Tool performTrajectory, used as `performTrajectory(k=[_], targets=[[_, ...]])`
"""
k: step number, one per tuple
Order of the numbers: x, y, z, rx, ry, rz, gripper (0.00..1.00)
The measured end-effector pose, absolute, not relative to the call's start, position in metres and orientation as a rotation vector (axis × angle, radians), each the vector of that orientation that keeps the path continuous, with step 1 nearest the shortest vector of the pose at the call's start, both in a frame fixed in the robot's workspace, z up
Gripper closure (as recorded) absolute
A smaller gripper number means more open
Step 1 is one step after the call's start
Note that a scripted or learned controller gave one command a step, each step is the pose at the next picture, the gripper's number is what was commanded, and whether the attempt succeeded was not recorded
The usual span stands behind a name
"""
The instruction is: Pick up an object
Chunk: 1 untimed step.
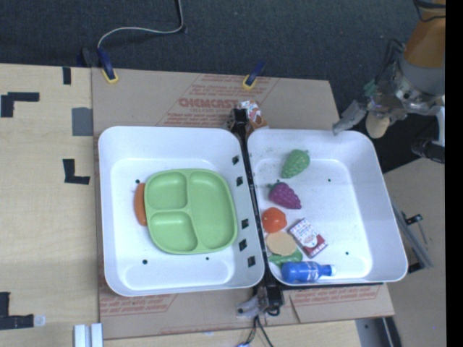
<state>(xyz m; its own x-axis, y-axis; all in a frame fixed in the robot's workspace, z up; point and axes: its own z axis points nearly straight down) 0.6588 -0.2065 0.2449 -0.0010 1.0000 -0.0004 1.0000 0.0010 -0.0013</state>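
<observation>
Cardboard sheeting covers the bench (43, 194), and two white bins sit side by side on it. The left bin (116, 266) holds a green divided plate (192, 212) with something orange (139, 202) tucked at its left edge. The right bin (383, 215) has the pickable stuff: a green leafy toy (295, 163), purple grapes (285, 194), a small tomato (273, 219), a red-and-white carton (307, 238), a tan bun-like piece (282, 244) and a blue bottle (306, 271) lying flat near the front wall.

The gripper (376, 118) is parked over the right bin's far right corner, nothing is seen held, and how far it's spread can't be told from up here.

Everything looks like light hollow plastic, so weight shouldn't matter. The grapes are probably the best bet: bumpy, well apart from neighbours, best pinched across the narrow width. The bottle looks smooth and round, so it'd likely roll or slip.
</observation>
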Motion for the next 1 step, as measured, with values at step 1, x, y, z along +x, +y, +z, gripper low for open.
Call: performTrajectory(k=[1], targets=[[0.6572,-0.1498,0.1411,-2.217,-2.222,0.003,0.0]])
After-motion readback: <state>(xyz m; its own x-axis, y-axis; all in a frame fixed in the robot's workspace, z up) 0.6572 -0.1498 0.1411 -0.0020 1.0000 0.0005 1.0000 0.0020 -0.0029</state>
